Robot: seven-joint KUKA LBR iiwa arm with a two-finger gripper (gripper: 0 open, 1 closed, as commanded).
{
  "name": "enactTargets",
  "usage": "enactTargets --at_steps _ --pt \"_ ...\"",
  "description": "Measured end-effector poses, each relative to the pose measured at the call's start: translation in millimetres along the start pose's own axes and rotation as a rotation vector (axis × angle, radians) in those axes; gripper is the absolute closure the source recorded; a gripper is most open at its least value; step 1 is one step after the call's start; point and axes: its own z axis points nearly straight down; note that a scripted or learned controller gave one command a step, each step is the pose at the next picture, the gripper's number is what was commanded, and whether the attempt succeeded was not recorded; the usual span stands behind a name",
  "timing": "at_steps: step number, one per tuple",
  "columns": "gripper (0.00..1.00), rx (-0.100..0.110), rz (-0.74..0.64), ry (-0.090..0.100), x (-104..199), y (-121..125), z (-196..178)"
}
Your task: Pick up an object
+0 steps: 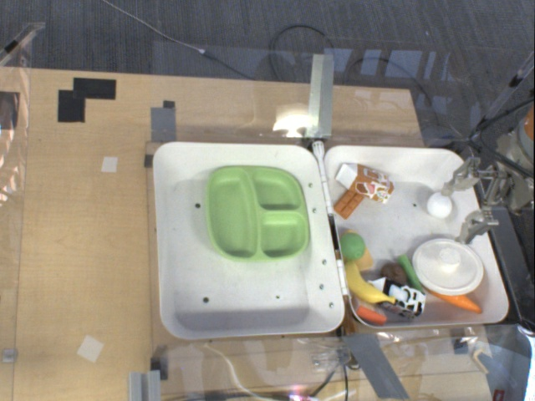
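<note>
The two-finger metal gripper (478,197) hangs at the right bin's (399,159) right edge, fingers spread, holding nothing. The left white bin (177,224) holds a green divided plastic tray (256,212). The right bin holds a white round bowl (448,266), yellow banana (364,284) and small white ball (439,205).

Toys and white bowl (448,266) in right bin (401,159)

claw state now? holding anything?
Claw: at the right bin's right rim, nothing visible between it; open or shut cannot be told.
</note>
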Motion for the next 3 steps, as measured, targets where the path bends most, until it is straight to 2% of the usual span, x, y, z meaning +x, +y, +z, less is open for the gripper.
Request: enactTargets --at_steps 1,2,3 --pt "0.0 0.004 0.067 -0.018 43 44 119" --pt "0.0 0.0 0.109 -0.021 -44 90 144" --pt "0.0 0.0 0.25 -0.007 -25 101 153"
